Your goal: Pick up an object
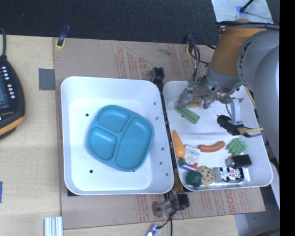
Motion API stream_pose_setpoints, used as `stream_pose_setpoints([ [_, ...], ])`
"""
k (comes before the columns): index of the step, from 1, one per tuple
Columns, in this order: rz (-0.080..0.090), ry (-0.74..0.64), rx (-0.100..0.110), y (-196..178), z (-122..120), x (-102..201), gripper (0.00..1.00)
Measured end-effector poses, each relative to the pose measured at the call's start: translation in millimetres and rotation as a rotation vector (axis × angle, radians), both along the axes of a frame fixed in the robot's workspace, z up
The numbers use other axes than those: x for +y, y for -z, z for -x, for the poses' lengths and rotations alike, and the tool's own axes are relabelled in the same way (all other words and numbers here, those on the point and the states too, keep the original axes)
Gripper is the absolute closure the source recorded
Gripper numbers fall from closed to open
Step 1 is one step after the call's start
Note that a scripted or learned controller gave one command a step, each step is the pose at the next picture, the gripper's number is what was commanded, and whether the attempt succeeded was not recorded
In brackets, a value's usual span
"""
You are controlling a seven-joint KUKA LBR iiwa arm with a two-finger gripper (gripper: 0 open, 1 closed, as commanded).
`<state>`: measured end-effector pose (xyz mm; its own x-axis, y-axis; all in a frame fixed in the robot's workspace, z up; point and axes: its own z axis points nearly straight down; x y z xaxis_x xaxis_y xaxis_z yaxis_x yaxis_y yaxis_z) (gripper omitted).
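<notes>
Green stubby cylinder toy (187, 114) is lying on its side, a bit slanted, in the upper-left part of the right-hand shallow white plastic bin (209, 128), close to the wall next to the other bin. The grey arm with the orange band (231, 43) comes in from the right, and its pincer (191, 101) sits just above that green piece in the view. It's really near, maybe touching, hard to say. Honestly can't tell if the pincer is open or closed, it's just a jumble of metal from this angle.

The rest of that bin is crowded toward the bottom:
- an orange toy carrot (178, 144) along the left wall
- a reddish-orange toy sausage (211, 146)
- a green leafy toy piece (236, 145)
- a small black block (241, 160)
- a tan speckled cookie (205, 175) right beside a dark green round lump (193, 180)
- a white printed card (231, 174)

The left-hand shallow white bin (78, 107) has a blue divided plastic plate (120, 137) in the middle. Both bins sit on a brown cardboard sheet (113, 58) on the wooden table (24, 181). A black and orange handheld controller (2, 100) lies at the table's left edge.
</notes>
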<state>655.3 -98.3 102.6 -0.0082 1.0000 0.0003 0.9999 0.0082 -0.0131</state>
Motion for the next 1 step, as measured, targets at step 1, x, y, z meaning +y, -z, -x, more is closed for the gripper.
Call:
stream_pose_setpoints([
  [1, 0.002, 0.002, -0.008, 10.7, -0.6, 1.0, 0.00],
])
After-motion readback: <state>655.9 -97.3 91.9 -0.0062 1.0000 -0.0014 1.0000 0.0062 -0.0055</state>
